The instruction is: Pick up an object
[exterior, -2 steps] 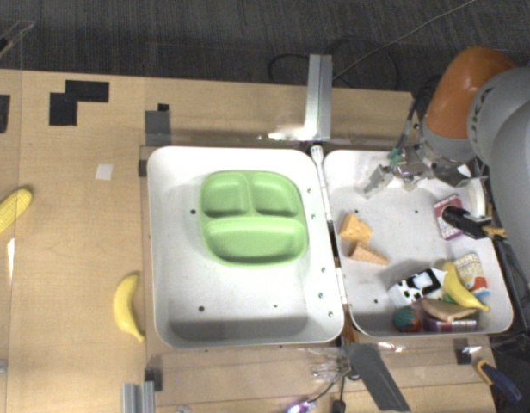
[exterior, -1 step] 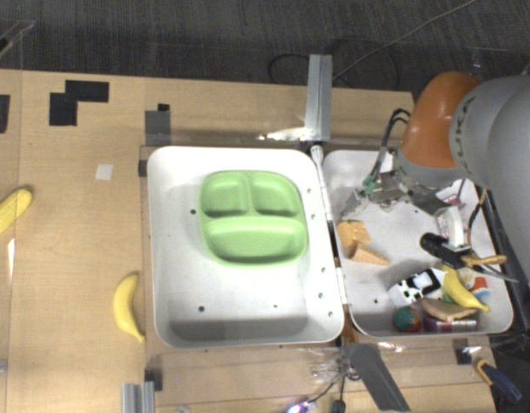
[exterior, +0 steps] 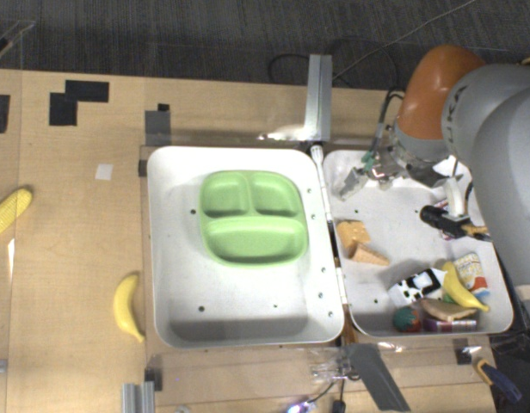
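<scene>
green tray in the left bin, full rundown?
The tray is pale green, looks like matte moulded plastic, a rounded rectangle with three compartments: two small ones on the far side, one long one on the near side. All look empty. It lies flat, right way up, on the floor of the left bin, toward its far half, slightly skewed. Nothing else touches it.

I saw the wooden bench point(exterior: 67, 231) carrying two white bins side by side: the left bin point(exterior: 162, 256) at centre frame, the right bin point(exterior: 497, 317) toward the right. A yellow banana point(exterior: 127, 306) lay on the bench just left of the left bin, and a corn cob point(exterior: 9, 213) at the far left edge.
</scene>
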`<state>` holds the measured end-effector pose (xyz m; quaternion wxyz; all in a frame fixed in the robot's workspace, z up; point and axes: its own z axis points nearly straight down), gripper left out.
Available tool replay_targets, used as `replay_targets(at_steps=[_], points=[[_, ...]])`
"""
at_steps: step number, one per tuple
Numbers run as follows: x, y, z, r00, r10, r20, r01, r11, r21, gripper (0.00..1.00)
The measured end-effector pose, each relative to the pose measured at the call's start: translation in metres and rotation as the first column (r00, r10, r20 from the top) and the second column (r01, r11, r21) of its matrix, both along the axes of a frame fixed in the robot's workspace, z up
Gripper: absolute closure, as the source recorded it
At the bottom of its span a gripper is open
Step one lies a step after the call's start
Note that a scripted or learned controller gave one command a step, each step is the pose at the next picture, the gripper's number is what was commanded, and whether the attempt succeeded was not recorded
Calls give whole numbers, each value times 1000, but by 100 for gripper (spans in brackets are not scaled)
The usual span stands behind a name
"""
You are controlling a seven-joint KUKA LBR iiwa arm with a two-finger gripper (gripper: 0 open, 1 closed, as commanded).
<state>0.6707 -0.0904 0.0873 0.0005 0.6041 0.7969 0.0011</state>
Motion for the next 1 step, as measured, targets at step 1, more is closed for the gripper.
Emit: replay_targets(at_steps=[1], points=[[-1, -4, 0, 1000, 21, 0, -21, 1000, 3, 0]])
